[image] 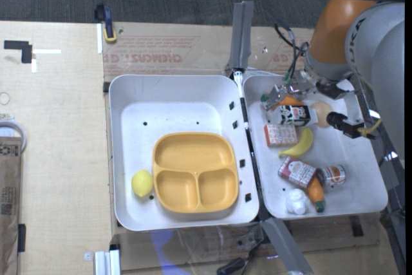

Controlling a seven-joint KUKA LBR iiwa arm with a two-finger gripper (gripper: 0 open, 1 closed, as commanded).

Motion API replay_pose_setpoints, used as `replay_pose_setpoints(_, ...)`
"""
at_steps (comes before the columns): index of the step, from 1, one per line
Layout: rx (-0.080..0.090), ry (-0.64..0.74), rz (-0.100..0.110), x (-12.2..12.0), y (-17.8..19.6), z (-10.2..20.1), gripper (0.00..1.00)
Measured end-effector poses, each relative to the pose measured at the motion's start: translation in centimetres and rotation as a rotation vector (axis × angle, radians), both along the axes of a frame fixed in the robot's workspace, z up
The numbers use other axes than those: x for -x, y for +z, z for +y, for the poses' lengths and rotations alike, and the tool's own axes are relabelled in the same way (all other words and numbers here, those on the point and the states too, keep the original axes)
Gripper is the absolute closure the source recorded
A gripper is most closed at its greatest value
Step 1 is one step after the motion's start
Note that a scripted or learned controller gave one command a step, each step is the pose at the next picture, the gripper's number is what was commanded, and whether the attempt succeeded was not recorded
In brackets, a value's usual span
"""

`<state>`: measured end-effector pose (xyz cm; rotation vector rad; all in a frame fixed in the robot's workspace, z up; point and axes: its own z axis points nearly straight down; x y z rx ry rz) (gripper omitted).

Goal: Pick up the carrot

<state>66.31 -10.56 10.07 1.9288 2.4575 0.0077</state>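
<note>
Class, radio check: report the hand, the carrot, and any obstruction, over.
Hand low at right bin's far end, grip unclear. Carrot untouched at near end. Can and carton crowd it.

1. Light wood bench spans the view; dark floor shows beyond its far edge.
2. Two shallow white bins sit on it side by side, touching along a grey divider: left bin, right bin.
3. Brown cardboard sheet with red print lies flat behind the bins.
4. Brown paper bag lies at the bench's left edge.
5. Black L-shaped mark near the far left corner.
</note>
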Motion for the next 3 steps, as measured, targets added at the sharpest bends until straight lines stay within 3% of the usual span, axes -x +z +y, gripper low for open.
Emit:
replay_pose_setpoints(1, -0.011, -0.396, 0.013, 0.2, -0.2, 0.1, 0.0)
replay_pose_setpoints(2, -0.008, -0.392, 0.003, -0.1, 1.5, 0.0, 1.0)
replay_pose_setpoints(3, -0.009, -0.507, 0.016, 0.4, 9.1, 5.5, 1.0)
